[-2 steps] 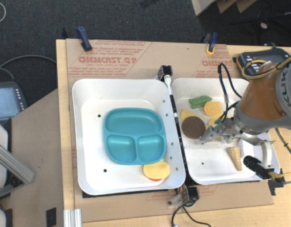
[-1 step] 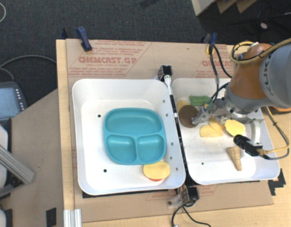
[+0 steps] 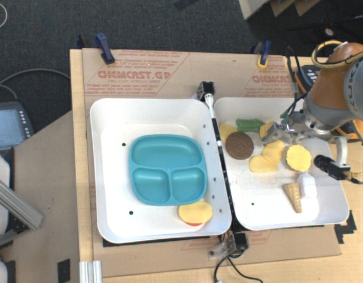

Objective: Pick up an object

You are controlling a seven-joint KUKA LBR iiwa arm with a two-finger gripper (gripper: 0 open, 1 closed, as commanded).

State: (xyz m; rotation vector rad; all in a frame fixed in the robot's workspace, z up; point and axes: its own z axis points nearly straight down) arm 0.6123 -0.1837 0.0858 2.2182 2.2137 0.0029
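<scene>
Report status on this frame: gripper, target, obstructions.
Gripper low over right bin, amid the toy food. Nothing visibly held. Yellow pieces, brown disc and green piece crowd close.

I work in a robotics lab test cell. My bench is a brown cardboard-faced board [image 3: 169, 69] printed with a supplier's name, fixed by a blue clamp [image 3: 104, 48] at its far edge. Left of the board stand a small monitor [image 3: 7, 125] and an aluminium frame rail [image 3: 16, 208]; dark carpet [image 3: 110, 10] lies beyond.

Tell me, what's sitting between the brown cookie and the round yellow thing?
In the camera view, a pale yellow piece lies between the brown cookie and the round yellow disc.
</scene>
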